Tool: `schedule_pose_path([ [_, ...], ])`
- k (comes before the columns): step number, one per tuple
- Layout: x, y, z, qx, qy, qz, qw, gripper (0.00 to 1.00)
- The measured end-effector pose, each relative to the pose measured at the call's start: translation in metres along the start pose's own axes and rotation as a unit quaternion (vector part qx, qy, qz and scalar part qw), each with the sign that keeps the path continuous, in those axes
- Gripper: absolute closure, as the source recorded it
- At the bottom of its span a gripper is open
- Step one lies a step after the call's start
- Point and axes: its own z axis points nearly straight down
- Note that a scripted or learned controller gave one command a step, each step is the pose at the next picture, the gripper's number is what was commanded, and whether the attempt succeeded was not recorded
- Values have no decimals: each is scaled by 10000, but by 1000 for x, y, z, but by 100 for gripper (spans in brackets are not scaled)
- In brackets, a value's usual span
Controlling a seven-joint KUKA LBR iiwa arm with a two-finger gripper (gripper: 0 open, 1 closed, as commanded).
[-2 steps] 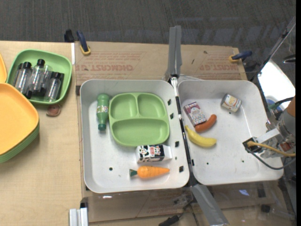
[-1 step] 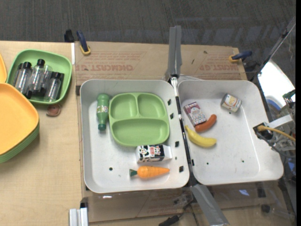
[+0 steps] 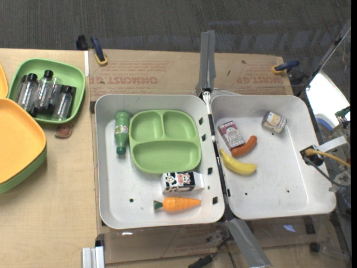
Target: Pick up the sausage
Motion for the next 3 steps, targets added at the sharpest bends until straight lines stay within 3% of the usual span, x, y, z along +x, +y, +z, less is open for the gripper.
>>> schedule_pose_path([
  [1,36,8,27,2,-5,2,10000,0],
  [2,78,16,-35,-2,-1,1,10000,0],
  [3,131,10,23,-2,-1,-598,9982,0],
])
